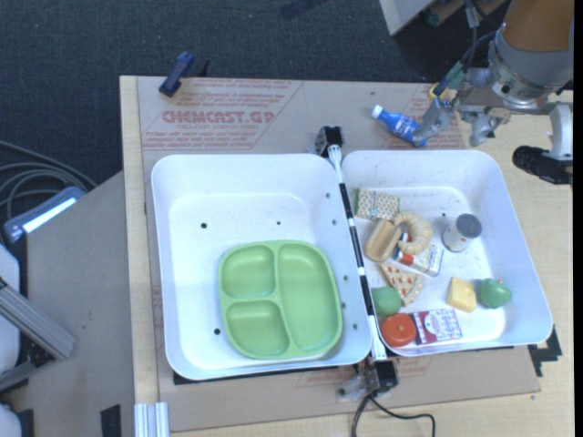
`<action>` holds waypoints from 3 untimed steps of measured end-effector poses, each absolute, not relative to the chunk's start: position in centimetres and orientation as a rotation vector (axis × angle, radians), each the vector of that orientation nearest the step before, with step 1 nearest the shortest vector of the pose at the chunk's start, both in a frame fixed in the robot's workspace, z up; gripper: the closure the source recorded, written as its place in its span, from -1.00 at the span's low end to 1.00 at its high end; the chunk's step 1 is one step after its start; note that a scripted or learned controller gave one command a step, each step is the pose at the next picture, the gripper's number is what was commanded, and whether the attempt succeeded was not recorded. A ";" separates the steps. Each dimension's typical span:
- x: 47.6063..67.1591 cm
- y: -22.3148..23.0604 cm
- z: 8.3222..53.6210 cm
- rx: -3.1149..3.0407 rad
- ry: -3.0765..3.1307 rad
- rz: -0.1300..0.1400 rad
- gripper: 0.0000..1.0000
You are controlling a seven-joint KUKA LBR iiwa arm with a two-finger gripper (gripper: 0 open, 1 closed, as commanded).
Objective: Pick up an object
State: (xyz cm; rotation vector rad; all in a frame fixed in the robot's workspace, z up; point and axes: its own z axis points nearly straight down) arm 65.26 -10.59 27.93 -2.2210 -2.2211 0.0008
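My gripper hangs above the bench just past the far rim of the right bin, its two fingers spread open with nothing between them. A blue and white tube-like object lies on the bench right beside the left finger. Inside the right bin lie several toy foods: a cracker, a bagel against a bun, a grey can, a pizza slice, a yellow cheese wedge, a green pepper, a red tomato and a red and white box.
The left bin holds a green divided plate. A black clamp sits where the bins meet at the far side. A blue clip lies on the board's far left corner. Cables run off the left edge.
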 end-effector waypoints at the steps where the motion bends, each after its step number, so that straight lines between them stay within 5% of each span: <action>1: 58.8 -14.9 19.6 -2.222 -2.220 0.003 -1.00; 2: 60.9 -11.3 14.0 -2.218 -2.221 0.002 -1.00; 3: 60.3 -9.6 8.4 -2.220 -2.220 0.002 -1.00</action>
